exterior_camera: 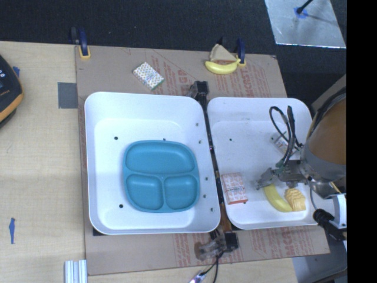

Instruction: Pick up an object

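Banana in right bin, near corner, touching yellow block. Tool just above banana; opening impossible to tell, nothing visibly held. Risk: slipping off curved peel or grabbing block too, probably. Blue tray in left bin; cardboard-covered surface, dark floor beyond.

Faint red lettering runs across the cardboard sheet under the bins, too blurred to read.

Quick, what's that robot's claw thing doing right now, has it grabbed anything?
End effector: low in the right bin, just above the yellow banana; whether it is open, closed or holding anything cannot be told.
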